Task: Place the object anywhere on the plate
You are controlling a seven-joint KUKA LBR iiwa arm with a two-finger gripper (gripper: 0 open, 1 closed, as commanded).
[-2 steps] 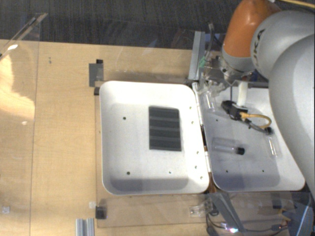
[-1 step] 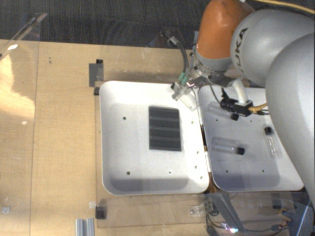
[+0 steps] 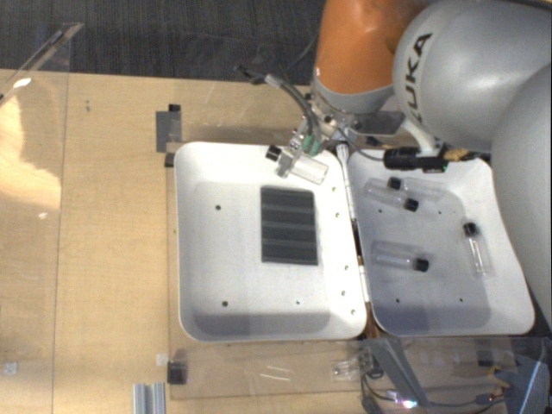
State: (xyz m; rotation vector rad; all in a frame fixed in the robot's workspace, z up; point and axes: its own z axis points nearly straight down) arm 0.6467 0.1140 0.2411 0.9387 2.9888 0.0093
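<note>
1. Your gripper (image 3: 309,145) hangs over the far right corner of the left bin (image 3: 198,231), its fingers pinching a clear vial (image 3: 297,163).
2. The dark ribbed plate (image 3: 289,225) lies just nearer you than the vial, slightly leftward.
3. The vial's long axis runs left-right, tilted, black cap pointing left.

Dark ribbed plate (image 3: 288,226); white bins (image 3: 200,257); clear, black-capped vials (image 3: 399,259).
</note>
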